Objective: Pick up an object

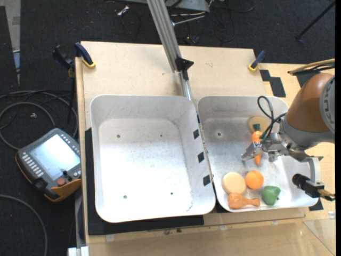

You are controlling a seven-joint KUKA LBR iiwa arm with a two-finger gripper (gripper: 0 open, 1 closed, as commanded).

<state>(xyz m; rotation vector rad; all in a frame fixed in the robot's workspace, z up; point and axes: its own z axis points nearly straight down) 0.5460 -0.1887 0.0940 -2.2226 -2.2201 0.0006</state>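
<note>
Gripper (258, 154) sits low inside the right bin (224, 111), and a small orange carrot-like piece (257, 145) stands upright just where its metal fingers (249, 154) meet. Whether those fingers are spread or pressed onto the piece I cannot tell; the view is too small there.

Progress, as a judgement: reach and descent look done, grasp unconfirmed, lift not yet done. Nothing is visibly clear of the bin floor.

Count, left to right:
- Left bin (106, 111), well to the gripper's left: 0 objects.
- Right bin: 6 objects.
  - Cream round disc (234, 183), below-left of the gripper.
  - Orange drumstick-shaped toy (240, 200), further below it, touching the disc.
  - Carrot-like piece, at the gripper.
  - Orange ball (254, 179), directly below the gripper.
  - Pale yellow round piece (258, 123), just above it, partly behind a black cable (265, 108).
  - Green pepper-like toy (270, 194), below-right.

Bins: 2. Arm: 1.
</note>
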